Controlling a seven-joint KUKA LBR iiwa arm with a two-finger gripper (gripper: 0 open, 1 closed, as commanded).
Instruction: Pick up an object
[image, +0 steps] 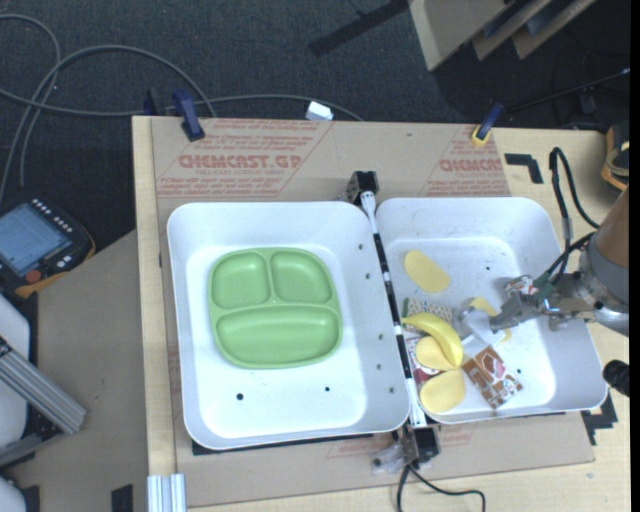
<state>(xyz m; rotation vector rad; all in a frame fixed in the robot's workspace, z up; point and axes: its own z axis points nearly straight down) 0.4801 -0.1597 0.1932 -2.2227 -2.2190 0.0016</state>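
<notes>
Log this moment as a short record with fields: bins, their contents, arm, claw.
left bin: holds a green divided plate, lying flat
right bin: yellow chip-like pieces, a banana, a brown and white packet, clustered toward its left and front
arm: reaches in from the right edge
claw: low over the right bin, just right of the banana
held item: none seen between the claw's tips

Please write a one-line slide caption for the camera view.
Gripper over the right bin near a banana; a green divided plate in the left bin.
</notes>
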